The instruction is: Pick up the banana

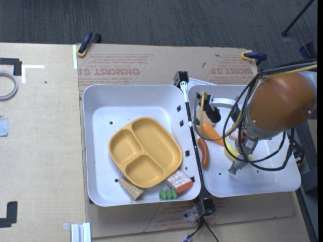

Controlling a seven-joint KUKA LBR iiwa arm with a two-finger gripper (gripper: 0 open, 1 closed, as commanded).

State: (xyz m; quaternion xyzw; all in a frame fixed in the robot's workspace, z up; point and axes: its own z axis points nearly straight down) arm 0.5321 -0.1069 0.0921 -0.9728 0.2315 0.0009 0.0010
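Two bins side by side on the bench [40,135]. In left bin [96,150]: divided plate [145,152] at centre; along near wall, left to right, cracker [130,188], bean pods [168,193], small carton [180,181]. In right bin [262,183]: sausage [204,152] beside dividing wall, carrot [209,130] just behind it, banana [232,152] further right, under arm [280,102].

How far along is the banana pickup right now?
Done: the grey arm with the orange band has reached over the right white bin. In hand: nothing visibly lifted; a bit of yellow banana peeks out beneath the arm. Left: grasping and lifting it.
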